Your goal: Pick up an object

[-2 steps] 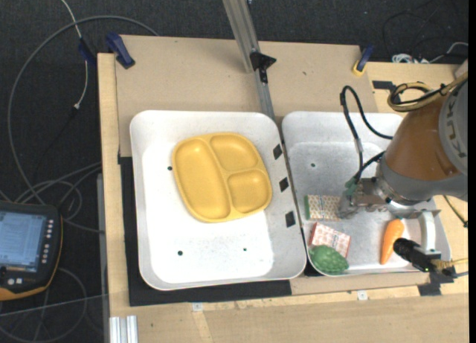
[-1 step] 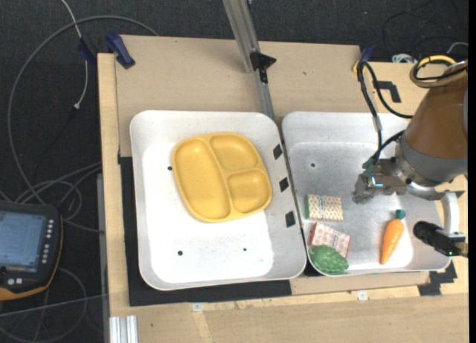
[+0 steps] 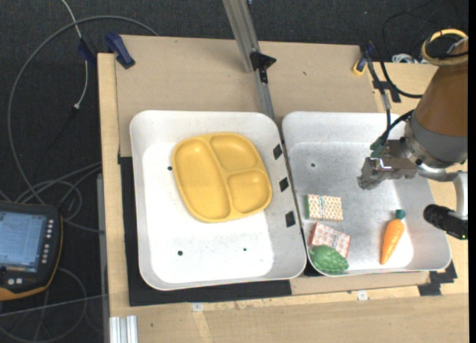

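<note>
The gripper (image 3: 370, 175) hangs over the right bin (image 3: 335, 137), grip unclear, with the carrot (image 3: 392, 238) at its five o'clock and nothing in it.

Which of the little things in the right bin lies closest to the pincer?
The patterned packet. It lies just below and left of the pincer, while the carrot, the red packet and the green thing sit lower, toward the bin's front edge.

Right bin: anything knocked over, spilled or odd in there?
Nothing stands out. The orange toy carrot, two small patterned packets and green leafy toy vegetable lie loose in the right white bin; the claw hovers above them.
</note>
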Action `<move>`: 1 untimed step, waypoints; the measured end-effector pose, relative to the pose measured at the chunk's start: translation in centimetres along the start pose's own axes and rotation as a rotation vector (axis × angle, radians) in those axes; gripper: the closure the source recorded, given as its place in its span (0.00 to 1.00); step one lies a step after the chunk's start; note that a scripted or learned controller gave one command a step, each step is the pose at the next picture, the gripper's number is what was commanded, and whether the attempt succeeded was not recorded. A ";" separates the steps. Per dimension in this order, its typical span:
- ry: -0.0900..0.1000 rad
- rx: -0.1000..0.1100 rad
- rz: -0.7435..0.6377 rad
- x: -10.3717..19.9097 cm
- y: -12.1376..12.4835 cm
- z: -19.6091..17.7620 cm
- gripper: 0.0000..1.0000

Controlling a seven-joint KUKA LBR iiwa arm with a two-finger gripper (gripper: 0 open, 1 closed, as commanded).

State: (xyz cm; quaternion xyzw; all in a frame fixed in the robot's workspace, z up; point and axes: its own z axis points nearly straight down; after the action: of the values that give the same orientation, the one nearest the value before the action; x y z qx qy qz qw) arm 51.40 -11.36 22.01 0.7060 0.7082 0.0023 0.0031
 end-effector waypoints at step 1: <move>0.000 0.003 0.001 0.0 0.1 -1.8 1.00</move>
State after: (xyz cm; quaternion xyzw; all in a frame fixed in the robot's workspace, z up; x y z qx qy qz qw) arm 51.52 -11.33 23.81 0.7063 0.7079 0.0012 0.0017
